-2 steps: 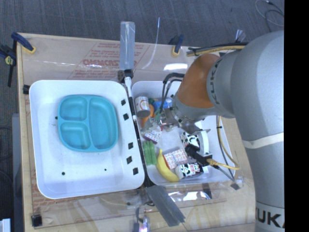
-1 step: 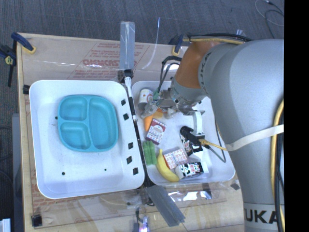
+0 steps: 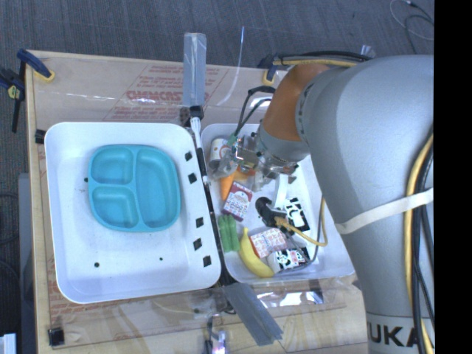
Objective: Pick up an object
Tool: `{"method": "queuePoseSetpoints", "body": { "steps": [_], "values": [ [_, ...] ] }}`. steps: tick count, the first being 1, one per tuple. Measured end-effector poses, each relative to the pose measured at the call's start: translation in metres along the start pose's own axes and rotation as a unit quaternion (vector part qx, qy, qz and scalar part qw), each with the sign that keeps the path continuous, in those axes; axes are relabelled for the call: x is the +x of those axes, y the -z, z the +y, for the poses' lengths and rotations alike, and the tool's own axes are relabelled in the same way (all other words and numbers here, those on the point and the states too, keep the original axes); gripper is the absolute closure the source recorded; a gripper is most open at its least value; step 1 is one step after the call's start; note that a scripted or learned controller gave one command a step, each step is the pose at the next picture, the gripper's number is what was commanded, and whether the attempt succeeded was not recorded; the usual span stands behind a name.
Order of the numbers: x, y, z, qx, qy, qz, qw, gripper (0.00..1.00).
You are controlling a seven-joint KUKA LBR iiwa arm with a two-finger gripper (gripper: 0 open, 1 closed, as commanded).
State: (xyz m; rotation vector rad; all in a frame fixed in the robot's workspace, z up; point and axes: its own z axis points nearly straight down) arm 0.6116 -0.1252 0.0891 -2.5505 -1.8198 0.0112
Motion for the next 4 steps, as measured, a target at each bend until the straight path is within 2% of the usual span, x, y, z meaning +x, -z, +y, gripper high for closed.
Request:
{"method": "queuePoseSetpoints", "body": {
  "steps": [1,2,3,4],
  "values": [
    [0.006,0.062,-0.025,-0.002,0.143,0.000,0.9897,0.00],
    [0.006,0.002,0.000,-0.003,0.186,-0.003,0.9825,0.00],
    [0.008,0.010,0.000,-0.001,0.188,-0.002,0.9821,1.00],
    [0.059,0.149,-0.014,-0.004,0.169,-0.001,0.9857,1.00]
  ]
}}
